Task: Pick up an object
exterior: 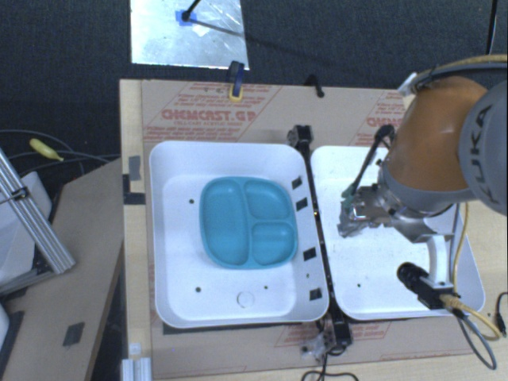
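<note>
I see the blue plate [247, 221] lying flat in the middle of the left bin [171, 213]. Pincer [349, 222] hangs low over the right bin [373, 292], near its left wall; spread or pressed together, I cannot tell.

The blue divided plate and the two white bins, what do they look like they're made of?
The blue plate looks like moulded plastic: one even colour, rounded rim, softly formed compartments, slight sheen. The left bin and right bin also look like plastic, white and smooth with rounded corners and thin raised walls, though painted metal can't be ruled out from this view.
</note>
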### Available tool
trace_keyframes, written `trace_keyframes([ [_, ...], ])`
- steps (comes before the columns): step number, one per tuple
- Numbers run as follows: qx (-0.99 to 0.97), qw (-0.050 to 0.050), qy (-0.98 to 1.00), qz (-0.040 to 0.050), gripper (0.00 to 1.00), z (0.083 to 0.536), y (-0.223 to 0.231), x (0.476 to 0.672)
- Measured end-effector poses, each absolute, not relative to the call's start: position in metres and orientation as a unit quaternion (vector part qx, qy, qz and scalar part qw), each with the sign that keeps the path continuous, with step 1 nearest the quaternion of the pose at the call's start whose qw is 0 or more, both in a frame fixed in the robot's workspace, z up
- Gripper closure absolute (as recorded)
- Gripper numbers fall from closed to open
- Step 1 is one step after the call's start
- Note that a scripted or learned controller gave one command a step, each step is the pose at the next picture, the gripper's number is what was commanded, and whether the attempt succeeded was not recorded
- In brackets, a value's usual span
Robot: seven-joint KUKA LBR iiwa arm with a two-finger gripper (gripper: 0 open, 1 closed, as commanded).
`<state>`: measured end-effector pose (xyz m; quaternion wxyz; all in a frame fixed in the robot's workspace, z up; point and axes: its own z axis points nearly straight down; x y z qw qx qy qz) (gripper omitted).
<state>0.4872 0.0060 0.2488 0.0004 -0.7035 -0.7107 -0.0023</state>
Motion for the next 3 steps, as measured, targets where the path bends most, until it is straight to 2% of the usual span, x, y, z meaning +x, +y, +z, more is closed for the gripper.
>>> trace_keyframes([
  [1,-0.706,0.0,-0.708,-0.0008,1.0,0.264,0.08,0.501],
  [2,-0.704,0.001,-0.71,0.0,1.0,0.24,0.118,0.486],
  [3,-0.709,-0.008,-0.705,-0.0081,1.0,0.437,0.023,0.507],
])
